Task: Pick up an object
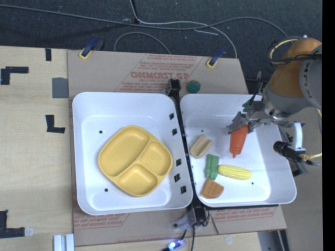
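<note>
The bench (pixel 31 140) is pale wood with black tape marks along its left side; a sheet of brown cardboard (pixel 157 72) with red print lies under two white bins, clipped at its far edge by two yellow-and-blue clamps (pixel 88 48); beyond it runs dark carpet (pixel 63 9) crossed by thin cables (pixel 172 25). The left bin (pixel 84 109) carries a yellow divided plate (pixel 136 160) near its middle. The right bin (pixel 280 190) carries a tan bread roll (pixel 200 146) by its left wall, a green toy (pixel 211 166), a corn cob (pixel 234 172) and an orange wedge (pixel 212 189) toward its near edge. The gripper (pixel 244 123) hangs over the right bin's far right part; an orange carrot (pixel 238 141) hangs upright from it, its top between the fingers, so the hand is closed on the carrot. A small teal ball (pixel 194 86) sits on the cardboard just beyond the bins.
</note>
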Controlling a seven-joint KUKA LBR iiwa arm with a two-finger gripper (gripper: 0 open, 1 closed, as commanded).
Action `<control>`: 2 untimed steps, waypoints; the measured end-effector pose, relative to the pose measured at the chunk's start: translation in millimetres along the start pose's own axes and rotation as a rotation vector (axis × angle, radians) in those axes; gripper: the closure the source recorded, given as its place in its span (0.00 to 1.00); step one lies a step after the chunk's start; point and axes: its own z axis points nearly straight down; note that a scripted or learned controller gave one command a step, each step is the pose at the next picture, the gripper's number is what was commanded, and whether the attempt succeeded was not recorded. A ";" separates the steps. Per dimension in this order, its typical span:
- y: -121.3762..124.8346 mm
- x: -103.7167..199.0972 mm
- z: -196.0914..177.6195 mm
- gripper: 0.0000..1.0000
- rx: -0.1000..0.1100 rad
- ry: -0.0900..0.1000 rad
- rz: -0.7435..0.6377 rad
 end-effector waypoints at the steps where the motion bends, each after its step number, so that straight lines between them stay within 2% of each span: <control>1: 1.1 0.4 -53.0 1.00 -0.002 -0.001 0.000; 2: -3.9 55.1 -45.2 1.00 0.004 0.001 -0.004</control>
